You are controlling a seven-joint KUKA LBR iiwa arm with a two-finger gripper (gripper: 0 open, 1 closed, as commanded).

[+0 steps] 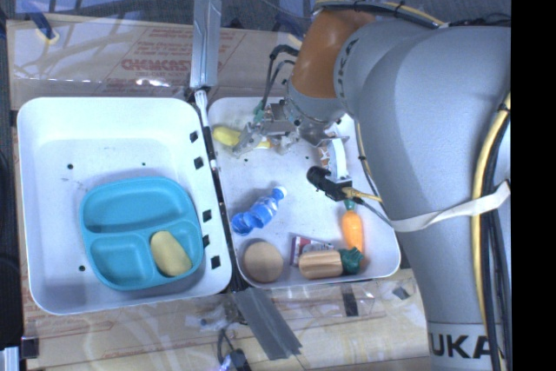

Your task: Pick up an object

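While the bench carries two white bins side by side, the L bin [35,187] holds a blue divided tray [130,204], w/ a yellow oval fruit [171,252] in the tray's near-right compartment.

R bin [300,213], contents L to R:
- small yellow item [226,135] in the far-left corner, close to the wall shared w/ the L bin
- gripper [265,133] low over the far part of the bin, just right of the yellow item; contact w/ it cannot be told, nor whether the gripper is spread or closed
- blue bottle [258,211] on its side, mid-bin, cap end toward far right
- brown ball [262,261] at the near wall
- red-and-white packet [304,246], just beyond a wooden cylinder [320,265] that lies beside the ball
- orange carrot [352,230] near the right wall, w/ a dark-green piece [350,259] at the cylinder's right end

Grey arm [434,126], orange band [326,56] above the wrist, enters from the right and covers the bin's far-right corner.
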